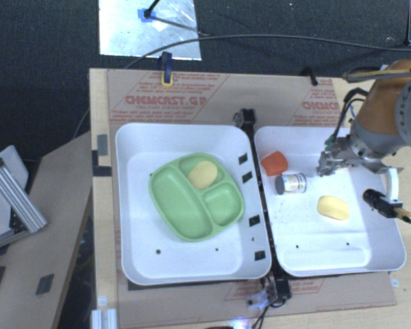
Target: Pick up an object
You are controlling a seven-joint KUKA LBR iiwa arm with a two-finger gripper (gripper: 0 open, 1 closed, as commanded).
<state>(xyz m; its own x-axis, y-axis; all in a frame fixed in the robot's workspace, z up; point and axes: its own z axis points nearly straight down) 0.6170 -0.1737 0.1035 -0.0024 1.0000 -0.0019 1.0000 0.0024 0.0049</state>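
From my remote station I see two white bins side by side on the worktop. The left bin [133, 204] carries a green divided plate [192, 204] with a yellow piece [203, 175] in its far compartment. The right bin [370, 252] holds an orange block [275, 162] near its far left corner, a small can [292, 183] lying just beside it, and a yellow lump [333, 208] toward the middle. The gripper [327, 166] hangs over the far part of this bin, right of the can, grasping nothing I can see.

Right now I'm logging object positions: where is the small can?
The small can lies on its side in the right bin, near that bin's left wall, just below the orange block and up-left of the yellow object.
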